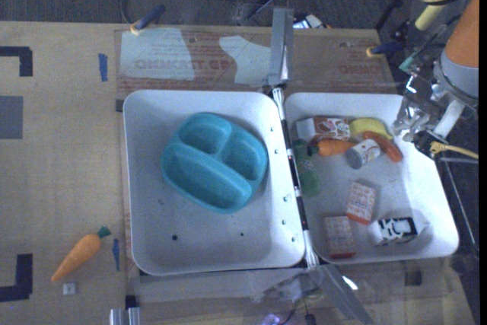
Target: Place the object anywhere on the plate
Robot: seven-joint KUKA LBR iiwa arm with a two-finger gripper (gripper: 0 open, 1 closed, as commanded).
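Two shallow white bins sit side by side on the wooden bench. Left bin [144,240] holds a teal divided plate [215,160], three compartments, lying a little above the bin's centre and turned at an angle. Nothing rests on the plate.

Right bin [426,202] holds the loose items. Along its upper part: a small brown-and-white packet [327,125], a yellow banana-like piece [369,125], an orange carrot toy [333,148] lying crosswise, a small grey can [363,154] on its side touching a red-orange sausage-shaped piece [388,148]. A green item [307,171] lies against the bin's left wall, too blurred to name. Lower down: an orange-and-white carton [361,202] near the centre, a reddish packet [339,234] at the lower edge, and a black-and-white cow-pattern carton [394,229] on its side just right of it. All of these lie in the right bin, well apart from the plate.

The arm comes in at upper right, grey with orange band at the frame edge. Gripper [415,129] sits over the top right corner of the right bin, near the sausage piece and the can. Jaws: cannot tell how far apart they stand, detail too fine and cluttered with cabling; nothing visibly between them.

Outside the bins, a second carrot toy [78,255] lies on the bench to the left bin's lower left.
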